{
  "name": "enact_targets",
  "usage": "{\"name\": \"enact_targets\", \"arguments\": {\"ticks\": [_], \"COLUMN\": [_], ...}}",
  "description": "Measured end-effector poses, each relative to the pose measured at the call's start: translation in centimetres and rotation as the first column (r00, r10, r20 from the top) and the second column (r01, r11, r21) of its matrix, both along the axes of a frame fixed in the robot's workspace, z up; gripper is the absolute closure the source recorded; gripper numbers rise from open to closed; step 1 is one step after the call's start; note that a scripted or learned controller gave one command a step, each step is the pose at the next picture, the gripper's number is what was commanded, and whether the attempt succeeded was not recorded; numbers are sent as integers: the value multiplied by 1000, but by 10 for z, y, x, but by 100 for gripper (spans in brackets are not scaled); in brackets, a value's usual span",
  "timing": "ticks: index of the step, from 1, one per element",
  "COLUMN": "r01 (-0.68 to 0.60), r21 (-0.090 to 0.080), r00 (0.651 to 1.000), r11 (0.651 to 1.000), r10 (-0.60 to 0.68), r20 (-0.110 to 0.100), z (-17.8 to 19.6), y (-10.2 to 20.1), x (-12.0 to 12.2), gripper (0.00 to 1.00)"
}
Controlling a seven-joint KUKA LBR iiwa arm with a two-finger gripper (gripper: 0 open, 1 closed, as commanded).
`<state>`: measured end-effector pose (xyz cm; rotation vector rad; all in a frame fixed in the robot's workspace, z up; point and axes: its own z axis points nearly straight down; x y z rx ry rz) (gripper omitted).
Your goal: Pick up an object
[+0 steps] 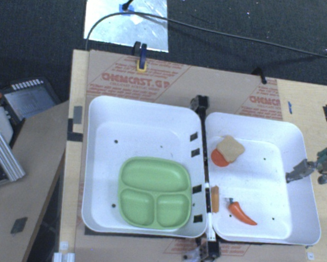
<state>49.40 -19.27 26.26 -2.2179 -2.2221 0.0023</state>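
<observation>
Though small, orange carrot [242, 212], bent.

Two bins [100, 121], one green plate [154, 192], four toy foods [242, 212]

Right bin [302, 142], white and shallow, holds four small objects, all lying loose on its floor. Tan bread-slice-shaped piece [231, 147] lies flat in the upper left part, overlapping an orange-red rounded item [219, 159] that pokes out at its lower left edge; the two are touching. Small orange-brown cylinder [215, 199] lies near the bin's left wall, lower down, long axis roughly parallel to that wall. Just to its right, an orange-red carrot-like piece [242, 213] with a dark stem end at upper left lies at a slant, tapered tip pointing lower right. Cylinder and carrot-like piece sit near each other, apart from the upper pair.
</observation>
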Motion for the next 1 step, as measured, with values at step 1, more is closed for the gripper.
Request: {"name": "enact_targets", "arguments": {"ticks": [1], "r01": [-1], "r21": [-1], "r00": [1000], "r11": [1000], "r10": [1], "r20": [4], "z": [2], "y": [0], "x": [1], "gripper": [0]}}
